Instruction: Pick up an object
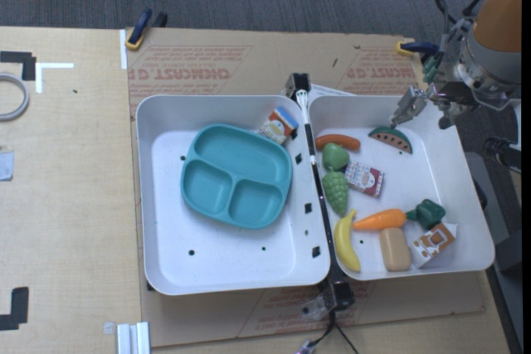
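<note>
My gripper (428, 112) hangs over the far right corner of the right bin (465, 170), open with nothing between its fingers. Just below and left of it lies a watermelon slice (390, 138). The right bin also holds a sausage (338, 142), a green pepper (334, 156), green grapes (336, 191), a red packet (365, 178), a banana (345, 240), a carrot (382, 220), a dark green vegetable (429, 211), a tan bread piece (395, 249) and a small carton (433, 240).
The left bin (158, 203) holds a teal divided plate (236, 177) and a small carton (278, 126) at its far right corner. Both bins rest on cardboard (207, 66). A blue clamp (139, 27) sits at the cardboard's far left corner.
</note>
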Controlling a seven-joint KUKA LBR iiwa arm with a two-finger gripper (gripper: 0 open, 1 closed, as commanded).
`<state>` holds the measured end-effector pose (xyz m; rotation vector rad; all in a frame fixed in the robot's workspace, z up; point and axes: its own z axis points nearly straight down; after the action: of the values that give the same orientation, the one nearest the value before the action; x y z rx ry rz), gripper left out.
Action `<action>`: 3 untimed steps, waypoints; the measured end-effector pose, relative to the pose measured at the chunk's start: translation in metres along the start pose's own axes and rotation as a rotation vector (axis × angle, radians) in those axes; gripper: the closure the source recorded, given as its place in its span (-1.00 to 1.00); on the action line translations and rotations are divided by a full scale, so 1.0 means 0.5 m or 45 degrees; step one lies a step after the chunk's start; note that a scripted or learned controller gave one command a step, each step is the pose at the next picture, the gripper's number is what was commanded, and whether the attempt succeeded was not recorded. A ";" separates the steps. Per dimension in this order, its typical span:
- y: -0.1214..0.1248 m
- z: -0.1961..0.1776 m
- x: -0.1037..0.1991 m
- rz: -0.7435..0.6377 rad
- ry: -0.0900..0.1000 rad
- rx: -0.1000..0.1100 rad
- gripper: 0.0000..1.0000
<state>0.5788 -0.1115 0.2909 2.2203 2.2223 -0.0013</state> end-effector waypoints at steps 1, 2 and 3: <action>0.006 0.184 0.093 0.001 0.000 0.001 -1.00; -0.117 0.198 0.112 0.006 0.000 0.001 -1.00; 0.004 0.198 0.097 0.000 0.000 0.000 -1.00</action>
<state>0.5807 -0.0634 0.1920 2.2206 2.2218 -0.0008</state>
